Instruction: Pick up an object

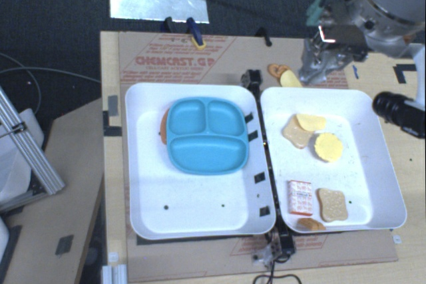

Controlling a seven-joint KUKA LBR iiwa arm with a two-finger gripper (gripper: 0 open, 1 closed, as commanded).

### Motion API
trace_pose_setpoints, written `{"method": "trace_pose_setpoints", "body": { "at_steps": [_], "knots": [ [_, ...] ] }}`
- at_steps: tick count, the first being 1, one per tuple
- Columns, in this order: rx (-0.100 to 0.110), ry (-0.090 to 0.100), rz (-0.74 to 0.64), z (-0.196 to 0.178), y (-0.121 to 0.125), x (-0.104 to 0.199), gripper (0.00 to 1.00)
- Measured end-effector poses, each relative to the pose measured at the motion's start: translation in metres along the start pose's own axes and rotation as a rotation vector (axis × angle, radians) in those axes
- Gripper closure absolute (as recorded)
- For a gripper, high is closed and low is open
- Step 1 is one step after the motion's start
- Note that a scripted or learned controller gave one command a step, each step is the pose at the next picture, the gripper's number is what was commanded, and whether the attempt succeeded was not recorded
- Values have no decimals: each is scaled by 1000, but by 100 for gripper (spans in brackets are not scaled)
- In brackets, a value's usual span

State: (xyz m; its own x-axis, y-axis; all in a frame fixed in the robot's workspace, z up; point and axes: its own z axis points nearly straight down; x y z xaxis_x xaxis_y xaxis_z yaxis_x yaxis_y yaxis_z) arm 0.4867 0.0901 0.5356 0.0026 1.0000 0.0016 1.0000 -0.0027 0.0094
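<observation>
My gripper (318,70) hangs high above the far edge of the right bin (379,143), its grey fingers pointing down with nothing seen between them. In that bin lie a tan slice (297,134) under a pale yellow piece (311,122), a round yellow piece (328,147), a red-and-white packet (300,197), a bread slice (332,205) and a brown item (310,225) at the near rim. The left bin (153,209) holds a blue divided plate (207,135) with an orange-brown item (163,128) poking out from under its left side.
Behind the bins, on the cardboard, lie a yellow item (290,80) and a brown pretzel-like item (277,70). A blue-and-yellow clamp (195,32) sits at the back. A black camera mount (398,113) juts in at the right. Black clips (261,136) line the seam between the bins.
</observation>
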Motion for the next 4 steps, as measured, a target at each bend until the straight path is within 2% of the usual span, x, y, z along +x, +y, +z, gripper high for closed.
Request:
{"method": "trace_pose_setpoints", "body": {
  "at_steps": [1, 2, 3, 4],
  "knots": [
    [14, -2, -7, 88, -1, 18, 100],
    [14, -3, -1, 161, -2, 1, 100],
    [9, -1, -6, 191, -2, 13, 100],
    [7, -1, -4, 190, -2, 13, 0]
  ]
}}
